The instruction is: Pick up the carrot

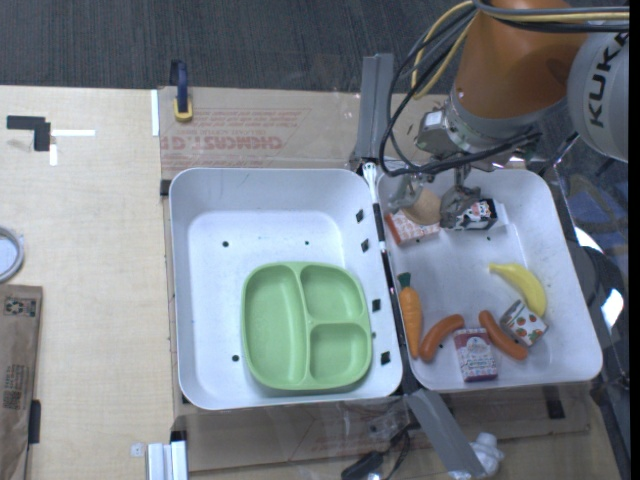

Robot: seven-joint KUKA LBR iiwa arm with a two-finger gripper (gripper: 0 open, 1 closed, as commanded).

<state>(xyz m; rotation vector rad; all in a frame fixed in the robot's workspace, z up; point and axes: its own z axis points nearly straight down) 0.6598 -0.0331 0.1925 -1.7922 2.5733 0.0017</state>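
While carrot (410, 311) hugs bin wall (386, 268), arm (510, 58) hovers apart

Bright, even light from above, with a slightly soft picture.

The white bins (200, 268) look a little overexposed, with soft shadows along their inner walls. A strong glare spot sits on the orange band (510, 53). Small prints are blurred; the dark floor (250, 18) shows grain.
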